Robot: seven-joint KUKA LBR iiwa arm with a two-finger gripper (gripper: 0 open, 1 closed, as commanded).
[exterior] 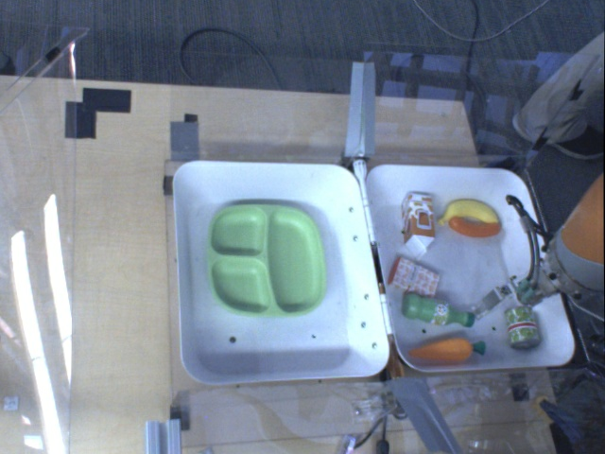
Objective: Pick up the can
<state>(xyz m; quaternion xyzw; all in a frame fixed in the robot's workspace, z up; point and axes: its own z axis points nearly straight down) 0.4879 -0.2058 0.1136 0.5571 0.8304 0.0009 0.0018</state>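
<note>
Pincer (515, 299) first: it sits low in the right bin (553, 359), near the right wall, with the can (521, 326) standing just below it toward the near right corner. Whether its fingers are spread or pressed together you cannot tell here, since the metal parts around the wrist blur into one another, and nothing shows between them, so do not count the can as held.

You want the pincer centred over the can's top before you descend; at present it looks offset toward the far side. The can appears upright, so come straight down and close across its round body, not on the rim.

Watch the neighbours. The green bottle (436, 311) lies on its side to the left of the can, apart from it, and the carrot (443, 350) lies along the near wall, left of the can. The bin wall is close on the right, so turn the fingers so that neither one lands on it.

The left bin (189, 282) holds 1 green divided plate (267, 258) and plays no part in this step
</note>
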